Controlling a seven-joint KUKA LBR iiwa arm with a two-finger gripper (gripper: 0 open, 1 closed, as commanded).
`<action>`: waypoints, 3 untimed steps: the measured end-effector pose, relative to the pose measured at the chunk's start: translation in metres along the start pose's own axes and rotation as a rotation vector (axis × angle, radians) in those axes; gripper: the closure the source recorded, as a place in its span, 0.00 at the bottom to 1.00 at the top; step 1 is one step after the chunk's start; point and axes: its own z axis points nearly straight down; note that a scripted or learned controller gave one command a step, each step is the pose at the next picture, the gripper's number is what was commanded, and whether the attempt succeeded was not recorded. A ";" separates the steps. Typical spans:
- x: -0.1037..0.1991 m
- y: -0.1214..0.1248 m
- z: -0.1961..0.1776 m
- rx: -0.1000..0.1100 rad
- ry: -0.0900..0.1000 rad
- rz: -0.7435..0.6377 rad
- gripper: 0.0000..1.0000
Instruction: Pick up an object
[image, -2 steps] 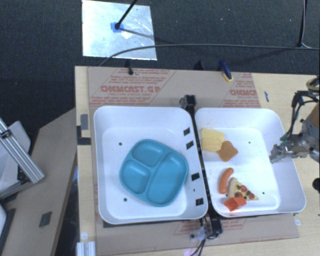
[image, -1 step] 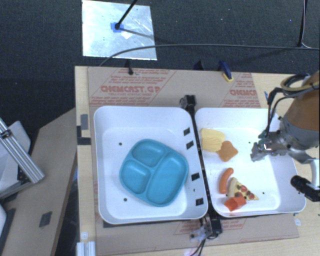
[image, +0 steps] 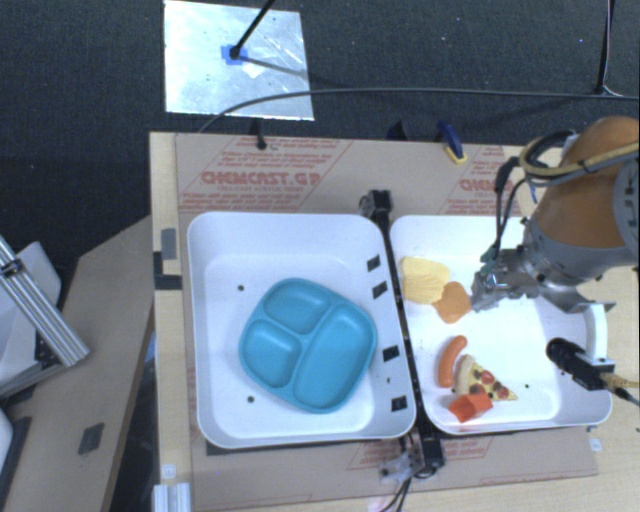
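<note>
Your grey two-finger gripper (image: 487, 290) hovers low in the right white bin (image: 520, 232); whether its jaws are spread or pinching, you cannot tell. Just left of the jaws lies a small round orange plastic food piece (image: 454, 301), touching a pale yellow toy slice (image: 424, 279). It looks light, stiff and smooth, perhaps slippery: grip across its middle.
</note>
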 end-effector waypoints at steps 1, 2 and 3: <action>0.053 0.011 -0.012 0.000 0.001 0.000 1.00; 0.109 0.027 -0.003 0.000 0.000 0.000 1.00; 0.164 0.038 0.006 0.001 0.001 0.000 1.00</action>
